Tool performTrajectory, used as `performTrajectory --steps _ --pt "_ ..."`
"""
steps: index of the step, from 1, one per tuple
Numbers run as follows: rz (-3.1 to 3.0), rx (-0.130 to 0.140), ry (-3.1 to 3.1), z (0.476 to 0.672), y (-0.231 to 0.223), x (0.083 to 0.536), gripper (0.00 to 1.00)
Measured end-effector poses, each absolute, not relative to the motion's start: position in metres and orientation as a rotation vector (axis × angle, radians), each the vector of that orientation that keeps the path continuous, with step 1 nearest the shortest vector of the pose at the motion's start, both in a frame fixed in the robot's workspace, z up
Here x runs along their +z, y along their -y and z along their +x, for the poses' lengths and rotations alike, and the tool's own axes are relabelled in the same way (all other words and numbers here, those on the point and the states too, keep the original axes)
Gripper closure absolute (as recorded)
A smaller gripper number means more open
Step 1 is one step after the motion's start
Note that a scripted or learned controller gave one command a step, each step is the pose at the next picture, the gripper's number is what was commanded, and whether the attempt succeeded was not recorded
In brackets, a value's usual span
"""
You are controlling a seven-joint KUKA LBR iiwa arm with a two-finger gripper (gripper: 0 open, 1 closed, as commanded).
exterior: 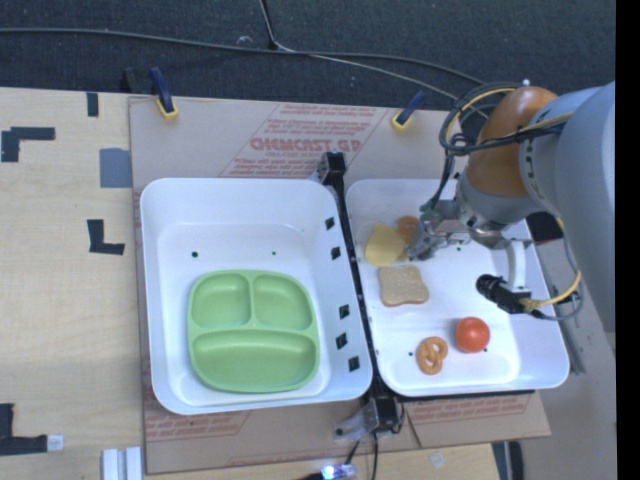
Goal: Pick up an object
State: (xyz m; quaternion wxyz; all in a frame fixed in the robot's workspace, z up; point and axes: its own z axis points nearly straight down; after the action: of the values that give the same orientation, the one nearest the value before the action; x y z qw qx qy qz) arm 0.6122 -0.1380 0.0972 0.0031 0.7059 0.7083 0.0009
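We find the gripper (425,240) low in the right bin (545,368), right of frame centre, down among the food pieces at the bin's upper left. Its tip sits just beside a yellow wedge (383,245) and a small orange piece (407,225); we cannot tell how it is set or whether it has anything. A bread slice (402,286) lies just below, a pretzel (432,354) and tomato (472,334) nearer the bottom edge. We judge this the reach-and-grasp step. Next calls for closing squarely on one piece, then lifting straight. The green plate (252,330) sits in the left bin (160,208).
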Motion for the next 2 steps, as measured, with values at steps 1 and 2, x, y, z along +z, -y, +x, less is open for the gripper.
performTrajectory --steps 1,2 --pt "2.218 0.002 -2.223 0.619 0.132 0.143 1.0" --pt "2.218 0.003 -2.222 0.624 0.127 0.188 1.0"
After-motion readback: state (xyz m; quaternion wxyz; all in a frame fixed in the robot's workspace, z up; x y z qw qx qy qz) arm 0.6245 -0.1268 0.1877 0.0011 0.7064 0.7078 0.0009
